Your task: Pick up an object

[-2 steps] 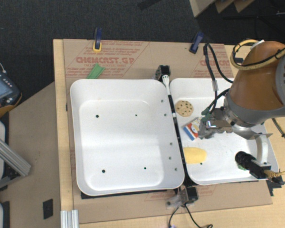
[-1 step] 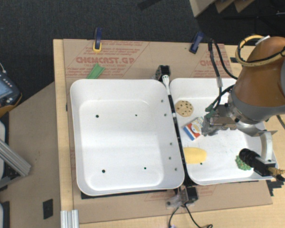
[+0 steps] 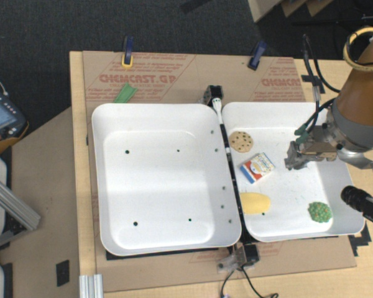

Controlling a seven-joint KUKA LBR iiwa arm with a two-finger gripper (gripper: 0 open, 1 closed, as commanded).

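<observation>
Cardboard-topped surface [image 3: 193, 73] bearing two white bins; right bin [image 3: 280, 120] holding cookie [image 3: 240, 141], small carton [image 3: 257, 167], yellow piece [image 3: 255, 203], green lump [image 3: 320, 212]; tool [image 3: 293, 159] poised over right bin beside carton; grip state impossible to tell.

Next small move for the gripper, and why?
Probably shift the gripper toward the left bin and down onto the small carton. The gripper sits above the right bin floor with nothing between its fingers, and the carton lies closest; the cookie, yellow piece and green broccoli lie farther off.
</observation>
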